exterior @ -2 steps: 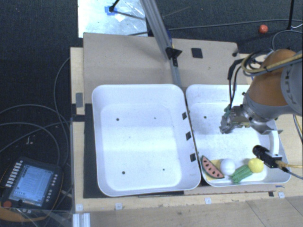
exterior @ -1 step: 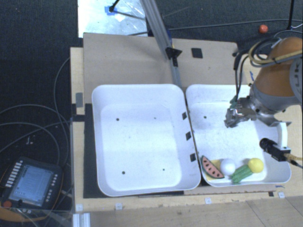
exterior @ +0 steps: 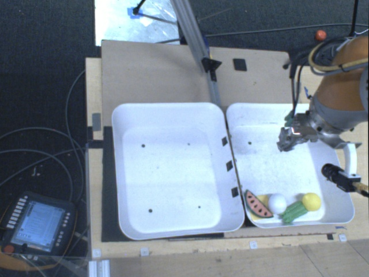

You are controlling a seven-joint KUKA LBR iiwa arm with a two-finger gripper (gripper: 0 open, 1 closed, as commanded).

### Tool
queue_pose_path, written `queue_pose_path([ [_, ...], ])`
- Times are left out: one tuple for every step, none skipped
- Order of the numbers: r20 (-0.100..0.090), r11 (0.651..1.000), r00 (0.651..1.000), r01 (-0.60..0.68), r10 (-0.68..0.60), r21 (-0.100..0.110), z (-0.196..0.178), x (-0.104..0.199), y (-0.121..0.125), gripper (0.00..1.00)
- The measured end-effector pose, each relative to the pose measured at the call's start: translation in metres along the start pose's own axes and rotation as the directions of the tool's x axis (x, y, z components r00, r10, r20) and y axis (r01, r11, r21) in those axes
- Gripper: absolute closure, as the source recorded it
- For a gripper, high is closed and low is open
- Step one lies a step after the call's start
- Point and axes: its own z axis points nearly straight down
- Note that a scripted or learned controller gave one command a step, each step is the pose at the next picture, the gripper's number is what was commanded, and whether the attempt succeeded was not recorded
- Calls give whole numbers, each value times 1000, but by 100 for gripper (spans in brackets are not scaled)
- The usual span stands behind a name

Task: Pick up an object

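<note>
- Claw (exterior: pixel 286 141) at the end of the grey and orange arm (exterior: pixel 340 91), hanging over the upper middle of the right bin (exterior: pixel 253 117), with the arm coming in from the right edge.
- Its state I cannot tell: the tip is a small, dark, blurred shape and the gap between its parts is not readable.
- Nothing can be made out between its tips, and it seems to be apart from the toys below, though its height over the bin floor is hard to judge.
- Toys lie in a row along the right bin's near wall: a watermelon slice (exterior: pixel 258 205) at the left, a white ball (exterior: pixel 277 202) just beside it, a green piece (exterior: pixel 294 211) that may be a toy vegetable, and a yellow lemon-like fruit (exterior: pixel 312 201) at the right end.
- Left bin (exterior: pixel 167 111) sits side by side with the right one on the table (exterior: pixel 150 68).
- A teach pendant (exterior: pixel 36 223) rests on the floor at lower left, among cables.
</note>
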Motion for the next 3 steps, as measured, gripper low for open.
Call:
queue_pose_path([
  [-1, 1000, 1000, 4, -4, 1, -11, 48, 24, 100],
  [-1, 1000, 1000, 4, -4, 3, -1, 92, 43, 100],
  [-2, 1000, 1000, 4, -4, 2, 6, 137, 57, 100],
])
